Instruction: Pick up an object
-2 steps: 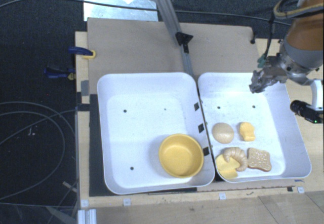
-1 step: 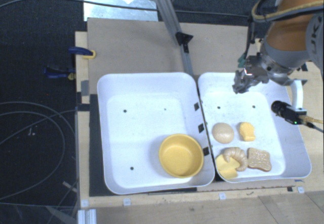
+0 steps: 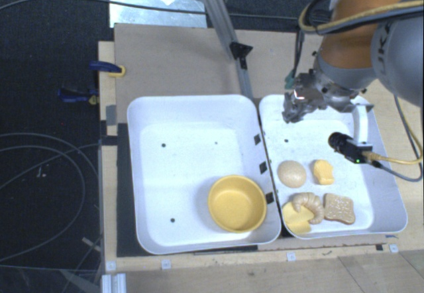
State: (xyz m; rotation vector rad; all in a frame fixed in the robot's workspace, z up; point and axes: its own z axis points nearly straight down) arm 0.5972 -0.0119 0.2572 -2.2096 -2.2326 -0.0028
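We see the gripper (image 3: pixel 293 113) hovering at the upper left of the right white bin (image 3: pixel 381 166), its opening impossible to tell, while the pale round bun-shaped piece (image 3: pixel 291 174) lies directly below it in frame.

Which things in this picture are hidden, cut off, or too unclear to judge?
- Hand, camera view: small and dark against the wrist; its fingers cannot be made out.
- Arm: cut off by the top and right edges.
- Right bin: its far part is covered by the arm and wrist.
- Yellow piece: partly under the croissant-shaped item; its shape is unclear.
- Tripod leg: its top leaves the frame.
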